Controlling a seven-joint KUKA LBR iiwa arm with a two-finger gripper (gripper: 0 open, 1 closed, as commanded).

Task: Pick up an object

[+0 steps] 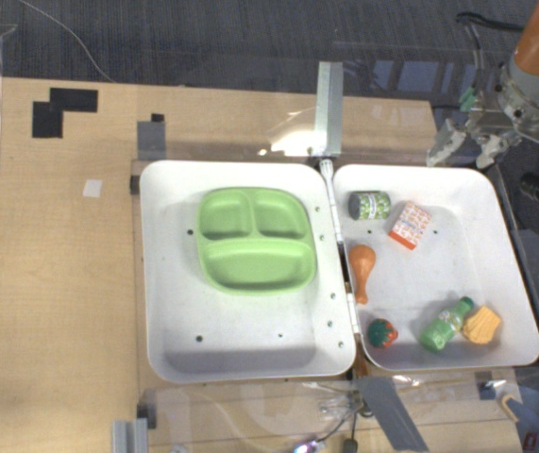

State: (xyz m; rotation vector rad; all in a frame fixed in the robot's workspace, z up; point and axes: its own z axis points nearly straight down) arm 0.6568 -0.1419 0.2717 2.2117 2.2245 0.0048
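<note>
Can (370,205) well apart from gripper (468,146)

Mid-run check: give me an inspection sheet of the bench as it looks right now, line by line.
Surface: wooden bench bearing left bin and right bin, side by side.
Job's things: in the right bin, green can, patterned box, orange drumstick, strawberry, green bottle touching yellow piece.
Clutter: green divided plate in the left bin; black tape marks.
Grippers: hand above the right bin's far rim, apart from every object.
Cables: thin wire across the floor.
Surroundings: dark carpet.
</note>
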